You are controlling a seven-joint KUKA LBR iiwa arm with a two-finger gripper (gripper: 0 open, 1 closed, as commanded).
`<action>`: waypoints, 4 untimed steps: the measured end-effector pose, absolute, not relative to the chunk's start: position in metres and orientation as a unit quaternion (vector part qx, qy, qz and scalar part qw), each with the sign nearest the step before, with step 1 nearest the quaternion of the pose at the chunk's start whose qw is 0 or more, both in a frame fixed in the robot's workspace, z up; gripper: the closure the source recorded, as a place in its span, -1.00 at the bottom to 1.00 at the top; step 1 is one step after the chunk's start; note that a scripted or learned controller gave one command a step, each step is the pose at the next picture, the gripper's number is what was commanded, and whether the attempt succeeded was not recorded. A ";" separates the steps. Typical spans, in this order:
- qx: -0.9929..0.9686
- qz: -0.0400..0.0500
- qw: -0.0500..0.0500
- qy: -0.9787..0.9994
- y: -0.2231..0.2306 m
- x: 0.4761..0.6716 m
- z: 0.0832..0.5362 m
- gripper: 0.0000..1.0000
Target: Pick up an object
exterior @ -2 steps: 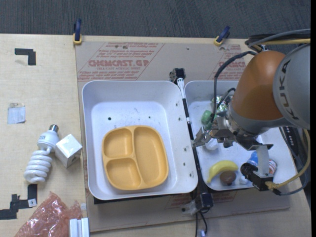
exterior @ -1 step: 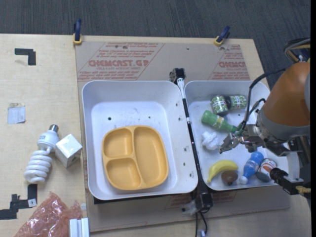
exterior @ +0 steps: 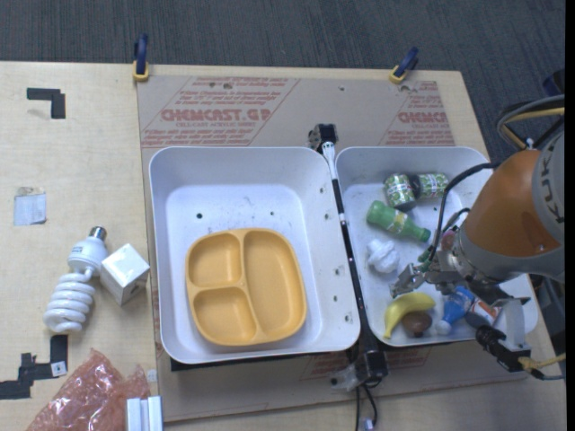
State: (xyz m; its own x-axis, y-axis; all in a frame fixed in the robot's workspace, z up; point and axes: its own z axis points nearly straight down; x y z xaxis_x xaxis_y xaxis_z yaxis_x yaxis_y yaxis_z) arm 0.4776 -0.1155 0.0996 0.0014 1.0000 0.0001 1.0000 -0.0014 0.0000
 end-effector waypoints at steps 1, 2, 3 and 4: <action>-0.708 -0.001 -0.001 -0.706 -0.116 0.479 0.109 1.00; -0.707 0.000 -0.001 -0.707 -0.013 0.490 0.192 1.00; -0.707 0.000 -0.001 -0.708 -0.013 0.490 0.192 -1.00; -0.707 0.000 -0.001 -0.707 -0.091 0.491 0.192 -1.00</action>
State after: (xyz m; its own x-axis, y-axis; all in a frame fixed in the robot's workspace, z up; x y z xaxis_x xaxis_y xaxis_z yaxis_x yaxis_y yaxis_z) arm 0.4910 -0.0910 0.1922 -0.0002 1.0000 -0.0013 1.0000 0.0002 0.0006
